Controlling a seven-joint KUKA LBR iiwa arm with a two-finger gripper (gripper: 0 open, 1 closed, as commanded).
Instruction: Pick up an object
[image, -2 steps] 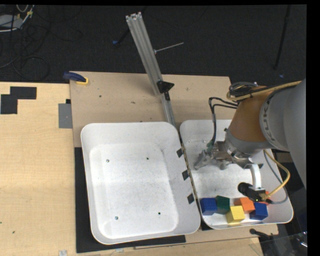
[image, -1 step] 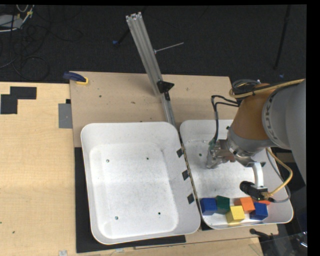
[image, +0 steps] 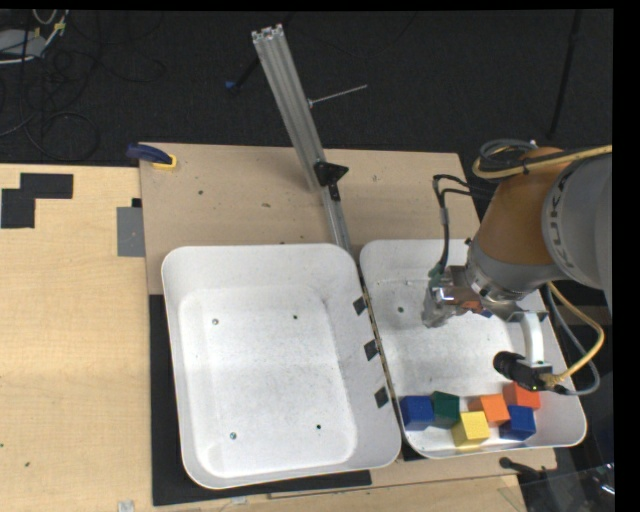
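Over the right shallow white plastic bin (image: 400, 262), the metal two-finger gripper (image: 436, 309) hangs low above bare floor, carrying nothing.

Whether it is spread or pressed together I cannot tell; it is too small and blurred. The small blocks lie well apart from it, clustered in the bin's near corner: a blue cube (image: 416, 411) touching a green cube (image: 445, 407), a yellow cube (image: 472, 428), an orange cube (image: 495, 408), another blue cube (image: 518, 423) and a red block (image: 526, 397). The left white bin (image: 262, 262) sits alongside.
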